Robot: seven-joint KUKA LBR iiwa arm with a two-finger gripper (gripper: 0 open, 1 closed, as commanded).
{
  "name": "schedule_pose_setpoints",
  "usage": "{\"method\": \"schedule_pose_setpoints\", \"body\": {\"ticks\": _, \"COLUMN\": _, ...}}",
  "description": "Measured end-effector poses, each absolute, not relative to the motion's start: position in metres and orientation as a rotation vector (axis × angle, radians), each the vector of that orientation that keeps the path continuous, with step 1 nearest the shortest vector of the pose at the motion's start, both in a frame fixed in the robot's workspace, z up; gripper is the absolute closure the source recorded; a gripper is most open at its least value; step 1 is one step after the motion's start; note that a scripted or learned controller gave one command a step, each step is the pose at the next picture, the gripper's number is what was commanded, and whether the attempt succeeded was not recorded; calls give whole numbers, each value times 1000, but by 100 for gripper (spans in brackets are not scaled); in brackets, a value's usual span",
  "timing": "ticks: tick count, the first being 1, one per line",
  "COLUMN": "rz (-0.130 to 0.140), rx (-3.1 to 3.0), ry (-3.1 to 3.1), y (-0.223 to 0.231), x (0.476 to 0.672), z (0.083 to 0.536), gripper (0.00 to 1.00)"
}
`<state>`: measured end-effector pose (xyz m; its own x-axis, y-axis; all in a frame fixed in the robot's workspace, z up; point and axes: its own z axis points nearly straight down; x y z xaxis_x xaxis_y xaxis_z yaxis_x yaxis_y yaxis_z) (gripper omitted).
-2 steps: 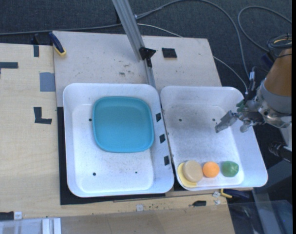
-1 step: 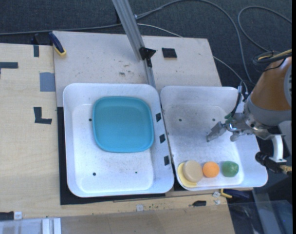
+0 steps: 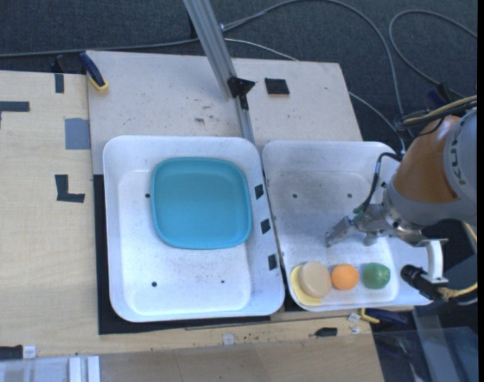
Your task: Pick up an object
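Item: orange ball (image 3: 345,277), right bin (image 3: 322,173), six o'clock edge, between beige disc (image 3: 314,279) and green ball (image 3: 376,275). Likely light, smooth, prone to rolling; grip across its widest middle. Gripper (image 3: 337,234) jaws: state indiscernible.

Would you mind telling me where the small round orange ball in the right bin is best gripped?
Grip the small round orange ball across its widest middle, coming straight down from above. Neighbours sit close on its left and right, so the fingers probably fit best front and back, though the right white bin has its near wall close by.
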<state>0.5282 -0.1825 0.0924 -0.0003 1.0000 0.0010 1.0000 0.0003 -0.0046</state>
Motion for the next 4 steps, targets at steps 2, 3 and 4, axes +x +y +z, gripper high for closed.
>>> {"method": "schedule_pose_setpoints", "body": {"ticks": 2, "rz": -3, "rx": -2222, "ry": -2225, "y": -181, "x": 540, "z": 154, "gripper": 100}}
{"method": "schedule_pose_setpoints", "body": {"ticks": 3, "rz": -4, "rx": -2223, "ry": -2225, "y": -176, "x": 544, "z": 215, "gripper": 100}}
{"method": "schedule_pose_setpoints", "body": {"ticks": 4, "rz": 0, "rx": -2221, "ry": -2222, "y": -176, "x": 544, "z": 223, "gripper": 100}}
